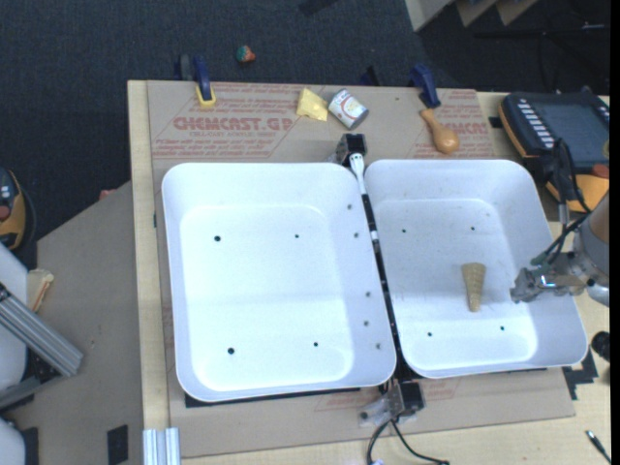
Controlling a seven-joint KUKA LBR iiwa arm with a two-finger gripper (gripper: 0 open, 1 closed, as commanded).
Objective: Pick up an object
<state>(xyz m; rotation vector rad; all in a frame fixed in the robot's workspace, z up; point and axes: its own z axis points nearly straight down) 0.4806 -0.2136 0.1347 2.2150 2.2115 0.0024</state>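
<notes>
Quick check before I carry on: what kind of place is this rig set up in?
Most likely a robotics lab. A plywood bench stands on dark carpet, bearing two white bins, with clamps at its back edge and a teach pendant at the right. The claw hangs over the right bin.

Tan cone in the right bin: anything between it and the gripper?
Nothing visible. The tan cone lies alone on the right bin floor, and the gripper sits to its right at the bin's right edge, with bare white floor between them.
</notes>
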